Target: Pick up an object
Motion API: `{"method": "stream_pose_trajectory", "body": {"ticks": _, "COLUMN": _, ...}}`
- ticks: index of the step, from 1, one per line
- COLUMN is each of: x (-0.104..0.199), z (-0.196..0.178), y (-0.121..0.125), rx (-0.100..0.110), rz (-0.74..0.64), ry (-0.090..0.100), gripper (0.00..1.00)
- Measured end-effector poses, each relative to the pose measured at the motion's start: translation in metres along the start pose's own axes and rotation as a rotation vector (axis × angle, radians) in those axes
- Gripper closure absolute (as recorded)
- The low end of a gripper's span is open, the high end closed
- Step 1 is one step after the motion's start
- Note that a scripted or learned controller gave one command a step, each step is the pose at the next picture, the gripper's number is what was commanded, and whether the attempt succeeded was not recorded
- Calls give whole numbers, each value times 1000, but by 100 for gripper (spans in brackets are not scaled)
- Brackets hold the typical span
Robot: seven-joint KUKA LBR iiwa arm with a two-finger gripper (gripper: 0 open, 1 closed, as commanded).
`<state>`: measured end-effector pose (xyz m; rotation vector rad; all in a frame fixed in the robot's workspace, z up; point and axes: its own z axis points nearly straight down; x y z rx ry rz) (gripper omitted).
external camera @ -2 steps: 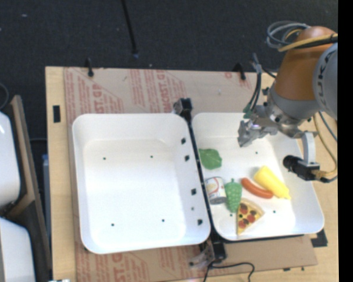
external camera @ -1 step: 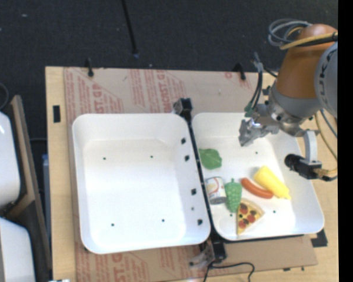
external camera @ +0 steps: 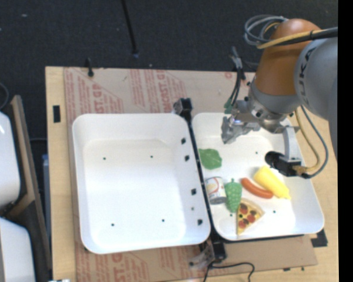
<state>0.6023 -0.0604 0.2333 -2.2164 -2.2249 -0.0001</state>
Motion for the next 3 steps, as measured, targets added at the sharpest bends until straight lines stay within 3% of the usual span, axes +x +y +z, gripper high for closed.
{"method": "stream_pose_trajectory", "body": {"ticks": 3, "x": 141, "z": -6, "y": 45, "rx": 0, "rz": 1, "ry": 0, "gripper": 100}}
